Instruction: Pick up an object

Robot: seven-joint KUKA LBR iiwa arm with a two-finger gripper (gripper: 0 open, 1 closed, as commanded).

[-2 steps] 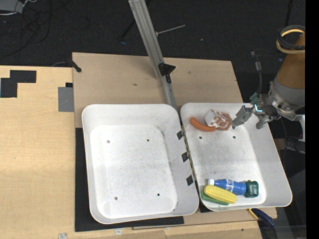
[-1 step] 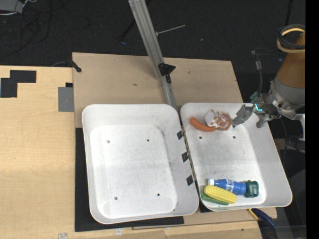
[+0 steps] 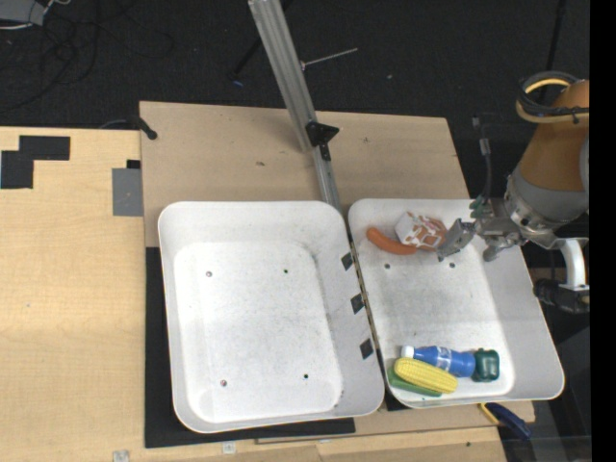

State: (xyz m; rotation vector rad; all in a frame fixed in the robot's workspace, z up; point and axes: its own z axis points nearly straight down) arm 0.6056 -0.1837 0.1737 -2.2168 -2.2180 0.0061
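Now your gripper (image 3: 472, 241) hangs with fingers spread, holding nothing, beside the hot dog (image 3: 391, 243) and red-white packet (image 3: 422, 229), likely lined up to grab one.

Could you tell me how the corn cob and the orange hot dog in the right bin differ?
The corn cob is yellow and thick; the hot dog is orange-red and slim. The corn lies at the near edge against a blue bottle; the hot dog lies at the far end beside a crumpled wrapper. Both lie flat.
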